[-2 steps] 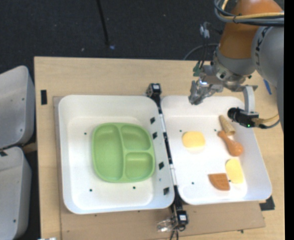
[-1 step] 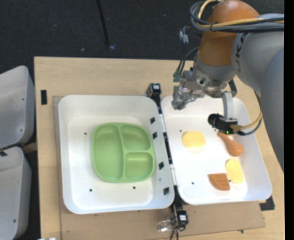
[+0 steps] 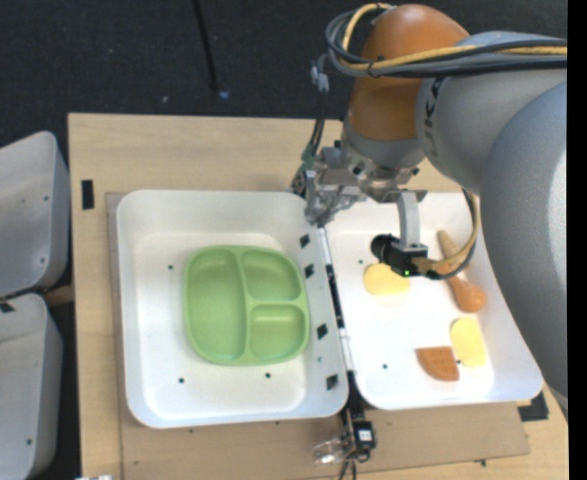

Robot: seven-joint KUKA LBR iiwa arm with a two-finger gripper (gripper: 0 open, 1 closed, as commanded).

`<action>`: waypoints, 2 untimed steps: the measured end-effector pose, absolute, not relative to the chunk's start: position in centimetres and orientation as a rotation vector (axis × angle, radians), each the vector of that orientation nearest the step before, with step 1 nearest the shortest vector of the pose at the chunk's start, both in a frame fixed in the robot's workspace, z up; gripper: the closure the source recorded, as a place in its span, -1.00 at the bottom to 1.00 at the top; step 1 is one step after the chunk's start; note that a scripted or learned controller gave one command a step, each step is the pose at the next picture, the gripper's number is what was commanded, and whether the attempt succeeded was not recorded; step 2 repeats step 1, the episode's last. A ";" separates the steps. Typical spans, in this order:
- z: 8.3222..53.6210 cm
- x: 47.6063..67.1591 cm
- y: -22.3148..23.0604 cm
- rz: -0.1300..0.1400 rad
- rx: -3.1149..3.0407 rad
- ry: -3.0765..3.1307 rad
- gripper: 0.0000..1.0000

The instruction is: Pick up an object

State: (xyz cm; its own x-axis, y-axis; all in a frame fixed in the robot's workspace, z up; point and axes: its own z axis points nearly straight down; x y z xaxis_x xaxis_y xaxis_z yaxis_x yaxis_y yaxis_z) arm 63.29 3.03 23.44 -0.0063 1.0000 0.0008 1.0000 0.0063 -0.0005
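Observation:
In the right bin [image 3: 403, 383] lie several small food-like pieces: a pale yellow lump [image 3: 385, 281] near the middle, a brown-orange piece [image 3: 466, 294] to its right, a yellow slab [image 3: 469, 341] and an orange wedge [image 3: 437, 363] toward the front. My gripper [image 3: 319, 206] hangs over the far end of the divider between the two bins, up and left of the yellow lump. Nothing is seen held in it.
A green divided plate [image 3: 245, 304] lies in the middle of the left bin [image 3: 148, 388]. The grey arm with its orange band covers the right bin's far right corner. The bench's wooden edge runs around both bins.

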 end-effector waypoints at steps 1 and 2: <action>23.7 63.0 8.9 -0.004 -2.212 -2.230 1.00; 23.7 63.0 8.9 -0.004 -2.212 -2.230 1.00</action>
